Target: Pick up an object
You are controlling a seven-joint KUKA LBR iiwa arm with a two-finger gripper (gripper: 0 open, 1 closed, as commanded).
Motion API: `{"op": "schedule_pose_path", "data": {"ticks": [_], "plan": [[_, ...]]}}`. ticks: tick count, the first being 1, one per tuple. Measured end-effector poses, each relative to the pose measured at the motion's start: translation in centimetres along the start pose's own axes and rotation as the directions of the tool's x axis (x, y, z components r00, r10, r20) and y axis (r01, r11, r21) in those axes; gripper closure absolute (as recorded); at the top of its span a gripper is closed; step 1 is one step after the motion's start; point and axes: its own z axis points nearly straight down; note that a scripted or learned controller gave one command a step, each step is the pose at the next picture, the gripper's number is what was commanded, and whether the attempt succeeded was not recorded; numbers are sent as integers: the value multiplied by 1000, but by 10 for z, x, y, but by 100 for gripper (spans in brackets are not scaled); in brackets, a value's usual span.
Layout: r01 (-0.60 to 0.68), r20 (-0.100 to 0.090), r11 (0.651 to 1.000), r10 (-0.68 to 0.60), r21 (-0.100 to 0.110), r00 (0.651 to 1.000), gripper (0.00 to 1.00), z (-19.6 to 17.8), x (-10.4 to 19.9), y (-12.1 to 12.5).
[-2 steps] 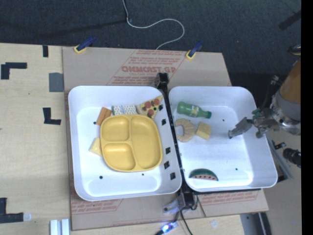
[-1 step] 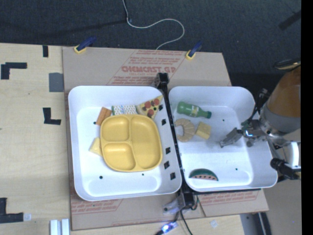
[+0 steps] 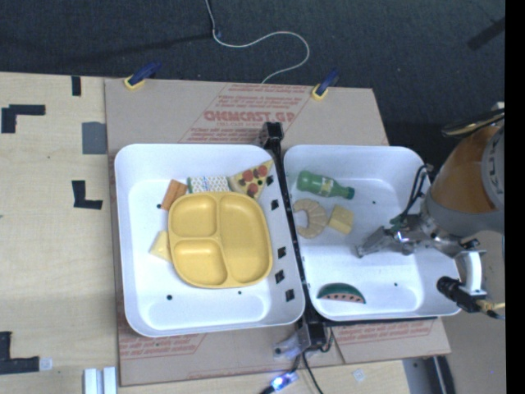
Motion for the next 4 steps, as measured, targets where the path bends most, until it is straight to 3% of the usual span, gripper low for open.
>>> {"op": "schedule_pose_path", "data": {"ticks": [1,4], "plan": [[0,1,1000,0,-3,1000,100,-14,0,1],[0,-1,1000,0,-4,1000,100,-145,-11,5]]}}
